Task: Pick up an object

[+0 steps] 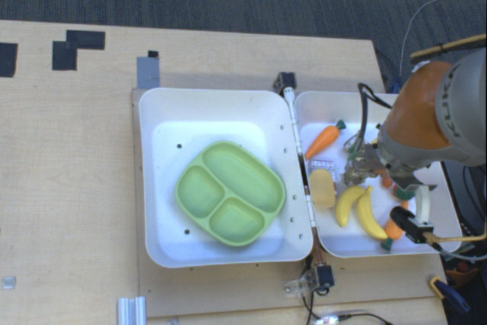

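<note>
Over the right bin (pixel 329 243) our gripper (pixel 356 167) hovers near the bananas (pixel 359 207), finger state unclear; we judge descent and closing come next.

Bright even light, soft shadows, slightly soft focus

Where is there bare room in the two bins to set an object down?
Left bin: bare floor rings the green plate, widest along the far and left walls. Right bin: crowded, with carrot, bananas and gripper close together; only the far strip is bare.
</note>
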Motion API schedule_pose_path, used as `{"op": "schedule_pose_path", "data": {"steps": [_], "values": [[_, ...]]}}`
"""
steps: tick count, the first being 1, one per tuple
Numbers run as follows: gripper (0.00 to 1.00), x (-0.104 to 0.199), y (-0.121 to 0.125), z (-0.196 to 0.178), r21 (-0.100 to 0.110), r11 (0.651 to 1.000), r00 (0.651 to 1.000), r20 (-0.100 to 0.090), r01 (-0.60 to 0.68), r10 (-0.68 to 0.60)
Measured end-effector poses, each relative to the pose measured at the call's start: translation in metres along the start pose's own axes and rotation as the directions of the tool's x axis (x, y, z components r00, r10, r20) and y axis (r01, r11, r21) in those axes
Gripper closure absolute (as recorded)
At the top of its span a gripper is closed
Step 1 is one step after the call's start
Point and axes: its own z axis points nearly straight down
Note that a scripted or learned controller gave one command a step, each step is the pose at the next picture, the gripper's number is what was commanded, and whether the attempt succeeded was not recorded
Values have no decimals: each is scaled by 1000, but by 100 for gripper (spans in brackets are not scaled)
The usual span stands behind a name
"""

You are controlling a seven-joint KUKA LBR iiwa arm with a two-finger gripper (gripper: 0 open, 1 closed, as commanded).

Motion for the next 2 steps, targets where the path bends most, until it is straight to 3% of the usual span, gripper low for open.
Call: {"op": "schedule_pose_path", "data": {"steps": [1,2], "values": [[100,-94,-3,-42,11,1000,1000,1,-1,1],[100,-80,58,13,6,1000,1000,0,2,-2]]}}
